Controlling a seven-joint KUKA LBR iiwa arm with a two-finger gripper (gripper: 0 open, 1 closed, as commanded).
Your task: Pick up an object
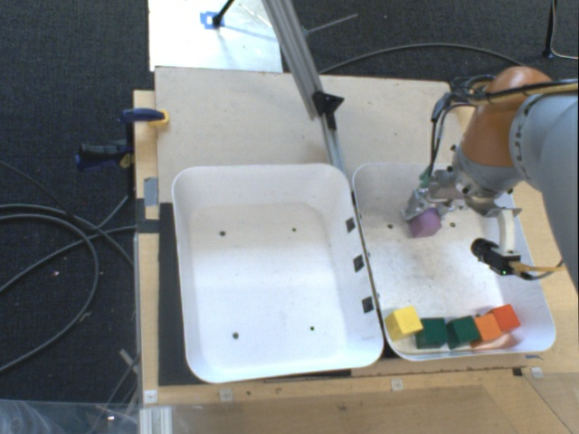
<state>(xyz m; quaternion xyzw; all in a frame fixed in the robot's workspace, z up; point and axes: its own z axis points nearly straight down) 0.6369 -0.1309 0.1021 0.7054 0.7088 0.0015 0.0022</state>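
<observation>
Item: KUKA iiwa arm (534,143), grey with orange band, reaching in from the right over the right bin (375,188). Its jaws (425,208) sit low in the upper part of that bin, directly at a purple block (423,223). State of the jaws: cannot tell; the wrist body hides whether they close on the block or merely stand over it.

Item: purple block. Lies in the upper middle of the right bin, just below the jaws and touching or very nearly touching them. Whether it rests on the bin floor or is lifted cannot be told.

Item: row of blocks along the near edge of the right bin: yellow block (403,321), two dark green blocks (448,332), orange block (489,326), red-orange block (506,316). Packed side by side, well apart from the jaws.

Item: left bin (194,188), white, beside the right bin, the two touching along their shared wall.

Item: surface (235,116), pale board carrying both bins.

Risk assessment: the purple block appears offset toward the lower side of the jaws, so an off-centre closure could squeeze it out or tip it instead of seizing it. A shallow hold on one corner would likely slip during the lift. The loose cable (507,265) hanging off the wrist could drag across the bin.
</observation>
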